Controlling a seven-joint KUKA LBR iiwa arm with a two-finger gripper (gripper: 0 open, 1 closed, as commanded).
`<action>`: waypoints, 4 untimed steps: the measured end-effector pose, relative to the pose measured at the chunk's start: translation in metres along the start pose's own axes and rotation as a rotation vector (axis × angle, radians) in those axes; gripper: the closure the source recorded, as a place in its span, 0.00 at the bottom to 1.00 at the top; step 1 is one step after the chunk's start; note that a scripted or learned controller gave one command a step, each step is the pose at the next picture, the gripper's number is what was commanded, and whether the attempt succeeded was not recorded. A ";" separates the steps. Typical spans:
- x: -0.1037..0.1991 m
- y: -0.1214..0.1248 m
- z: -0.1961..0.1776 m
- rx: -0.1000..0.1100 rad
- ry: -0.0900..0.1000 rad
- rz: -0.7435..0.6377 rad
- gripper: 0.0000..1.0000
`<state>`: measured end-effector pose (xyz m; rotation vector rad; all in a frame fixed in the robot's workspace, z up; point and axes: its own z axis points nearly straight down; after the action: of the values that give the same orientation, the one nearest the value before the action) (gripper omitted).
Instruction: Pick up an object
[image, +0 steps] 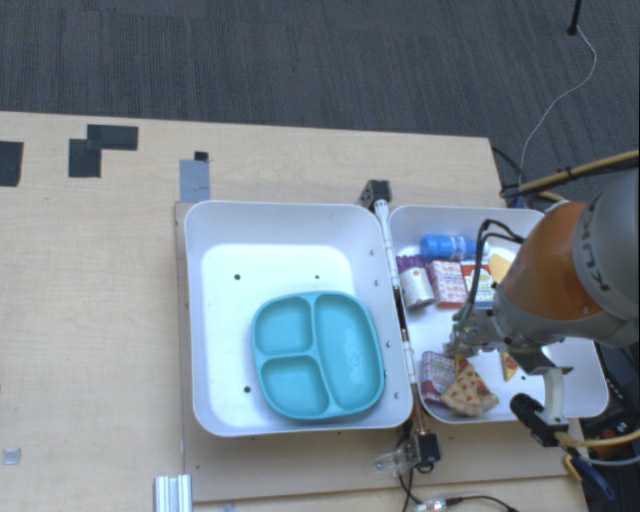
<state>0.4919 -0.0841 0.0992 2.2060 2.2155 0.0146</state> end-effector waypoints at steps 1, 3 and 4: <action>0.000 0.000 0.000 0.001 0.000 0.000 0.00; 0.001 0.001 -0.010 -0.002 0.001 -0.002 0.00; 0.002 0.003 -0.021 -0.005 0.002 -0.007 1.00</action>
<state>0.4947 -0.0824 0.1200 2.1971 2.2214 0.0229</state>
